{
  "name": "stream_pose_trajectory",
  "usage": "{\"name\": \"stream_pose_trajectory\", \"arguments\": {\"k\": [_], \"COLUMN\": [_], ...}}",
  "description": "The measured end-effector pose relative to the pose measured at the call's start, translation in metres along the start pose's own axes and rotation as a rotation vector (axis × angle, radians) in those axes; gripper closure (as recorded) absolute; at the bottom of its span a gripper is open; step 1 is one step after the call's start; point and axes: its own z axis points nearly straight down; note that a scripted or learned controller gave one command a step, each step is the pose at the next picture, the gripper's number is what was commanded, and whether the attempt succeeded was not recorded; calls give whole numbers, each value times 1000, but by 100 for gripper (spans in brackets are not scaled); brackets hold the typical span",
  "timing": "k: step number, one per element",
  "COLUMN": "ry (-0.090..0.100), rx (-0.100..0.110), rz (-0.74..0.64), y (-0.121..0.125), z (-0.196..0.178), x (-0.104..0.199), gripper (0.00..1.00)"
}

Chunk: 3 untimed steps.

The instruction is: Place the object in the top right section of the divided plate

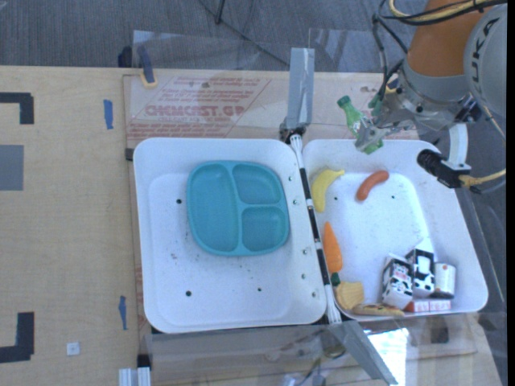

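So my gripper (368,135) is up at the back edge of the right bin (451,240), and there's a little green bottle (350,112) right at it, neck pointing up and away from the wrist. It looks pinched between the fingers but honestly I can't tell for sure from this angle, the tips are too small and cluttered. If that bottle is my object, its long axis runs roughly along the bin's back wall, tilted a bit. The thing that matters for the next move: the teal divided plate (238,207) sits well off to the camera-left of my gripper and a bit nearer the camera, in the left bin (161,296), with the bin divider between us. The top right section (256,185) is the plate's corner closest to me, so I'd guess it's a mostly sideways carry over the divider and then down. Just below my gripper in the right bin are a yellow banana (323,186) and a little sausage (372,185), then further toward the camera a carrot (331,248), and a cow-print carton (397,281) in the near corner. Writing-wise, the cardboard sheet (201,103) behind the left bin has red print I can't make out properly. I can't read anything on the carton either.
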Motion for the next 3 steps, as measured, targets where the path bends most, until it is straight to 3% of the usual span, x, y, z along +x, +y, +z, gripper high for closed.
{"name": "stream_pose_trajectory", "arguments": {"k": [1,2,3], "ry": [3,4,3], "rx": [3,4,4], "rz": [84,134,135], "y": [-37,-83,-83], "z": [34,34,34], "x": [83,142,142], "gripper": [100,100,0]}}
